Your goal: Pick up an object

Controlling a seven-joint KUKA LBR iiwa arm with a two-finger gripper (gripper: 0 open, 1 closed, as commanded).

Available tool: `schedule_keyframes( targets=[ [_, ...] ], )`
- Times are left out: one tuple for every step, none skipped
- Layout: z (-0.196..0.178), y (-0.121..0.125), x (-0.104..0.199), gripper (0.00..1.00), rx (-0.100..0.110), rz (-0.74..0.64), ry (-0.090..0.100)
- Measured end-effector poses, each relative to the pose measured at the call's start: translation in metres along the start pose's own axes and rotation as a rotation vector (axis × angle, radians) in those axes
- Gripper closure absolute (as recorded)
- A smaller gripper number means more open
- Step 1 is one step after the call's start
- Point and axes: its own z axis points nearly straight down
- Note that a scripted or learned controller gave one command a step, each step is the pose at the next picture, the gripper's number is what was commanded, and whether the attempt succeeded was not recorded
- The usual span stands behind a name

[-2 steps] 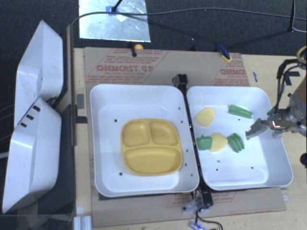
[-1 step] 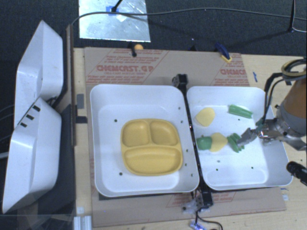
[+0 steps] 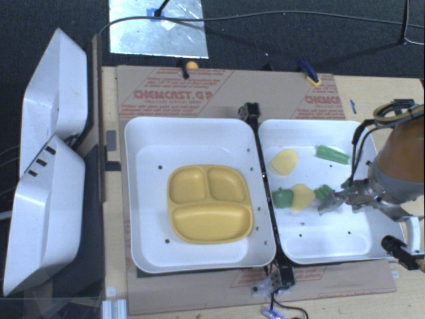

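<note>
Camera view: the left bin (image 3: pixel 143 178) held a yellow divided plate (image 3: pixel 210 203). The right bin (image 3: pixel 325 244) held two yellow pieces (image 3: pixel 285 161) (image 3: pixel 303 196), a dark green piece (image 3: pixel 283 197), a light green block (image 3: pixel 332 154) and a small green piece (image 3: pixel 323 192). The gripper (image 3: pixel 330 205) sat low just beside that small piece, nothing visibly between its fingers; spread or pressed together could not be told.

2 white bins (image 3: pixel 199 128); yellow divided tray (image 3: pixel 210 203); yellow (image 3: pixel 285 161) and green pieces (image 3: pixel 332 154); grey arm (image 3: pixel 398 171), orange band.
</note>
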Motion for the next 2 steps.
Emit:
schedule_keyframes(
  targets=[
    [0.052,-0.001,0.0,0.0,-0.002,0.0,0.0],
    [0.039,0.001,0.0,1.0,-0.006,-0.001,-0.001]
  ],
)
